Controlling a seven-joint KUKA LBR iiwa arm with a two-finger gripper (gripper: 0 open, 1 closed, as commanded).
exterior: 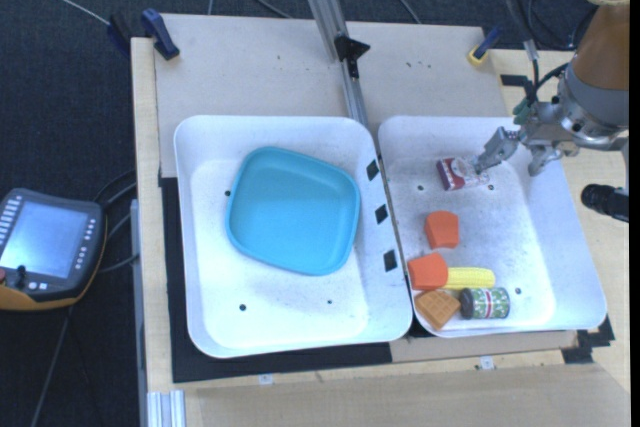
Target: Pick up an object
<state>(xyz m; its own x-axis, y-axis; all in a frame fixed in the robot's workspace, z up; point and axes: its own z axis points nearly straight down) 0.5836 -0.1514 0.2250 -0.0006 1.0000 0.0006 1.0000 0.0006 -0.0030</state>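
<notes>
1. Just off my fingertips, toward the bin divider, sits a small red-and-white packet (pixel 453 174) on the floor of the right bin (pixel 560 245), and that is my likeliest target.
2. My gripper (pixel 512 151) hangs over the bin's far end with its two fingers spread; nothing sits between them, so I hold nothing.
3. My guess: the packet is light and fairly stiff, perhaps with a slick wrapper, so it may skate away if one finger nudges it first.
4. I would straddle its short sides, centred, and close gently.
5. Further from me, toward the bin's near edge, lie an orange block (pixel 442 229), a second orange block (pixel 428 270), a yellow corn cob (pixel 470 277), a small dark can (pixel 484 303) and a tan wafer (pixel 437 307), packed close together.
6. Beyond the divider, the left bin (pixel 200 215) holds a blue plate (pixel 293 209), too broad and flat for my fingers.
</notes>
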